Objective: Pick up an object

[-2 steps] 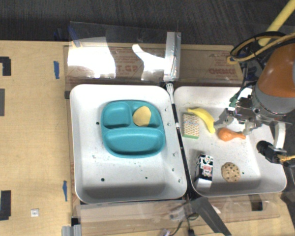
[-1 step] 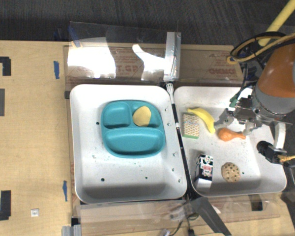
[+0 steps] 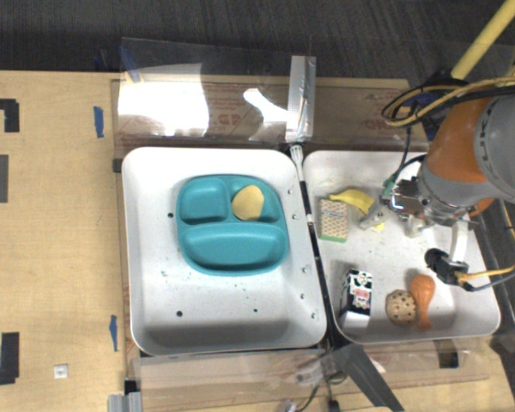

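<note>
Arm reaches in from 3 o'clock over the right bin; gripper sits low at the bin's 12 o'clock, w/ state of the end effector not readable from this view, can't tell if it has anything. Banana lies just at its 9 o'clock, sponge beside that. Carton, brown ball & orange piece sit near 6 o'clock. Left bin has a teal tray w/ a yellow lump at its 1 o'clock.

Right bin centre open; banana, sponge crowd left wall; carton, ball block front.
</note>
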